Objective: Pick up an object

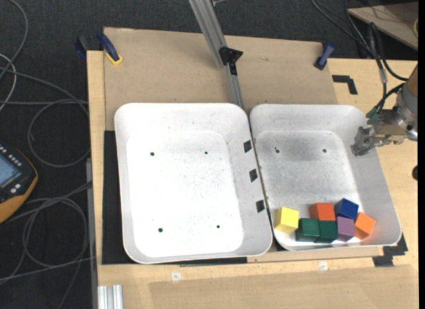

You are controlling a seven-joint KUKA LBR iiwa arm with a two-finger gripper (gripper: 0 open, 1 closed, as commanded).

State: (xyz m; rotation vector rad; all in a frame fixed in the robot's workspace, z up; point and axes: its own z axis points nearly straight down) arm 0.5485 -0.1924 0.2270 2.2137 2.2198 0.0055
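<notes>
While the gripper [364, 143] hangs over the right bin's [302, 151] far right edge with nothing in it, the blocks [325, 222] sit huddled in the near corner, toward the camera from it.

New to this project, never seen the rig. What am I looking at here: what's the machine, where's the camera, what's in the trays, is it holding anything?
One camera, fixed above the bench, looks down at a slant. The machine is a robot arm reaching in from the right edge; its gripper sits over the upper right rim of the right bin. Nothing shows between its fingers, and they are too small to tell whether they are open or shut. Two shallow white bins lie side by side. The left bin shows bare white floor. At the near edge of the right bin lies a cluster of small blocks: a yellow block, two green, two orange, a blue block and a purple block. The job is to pick one up.
</notes>
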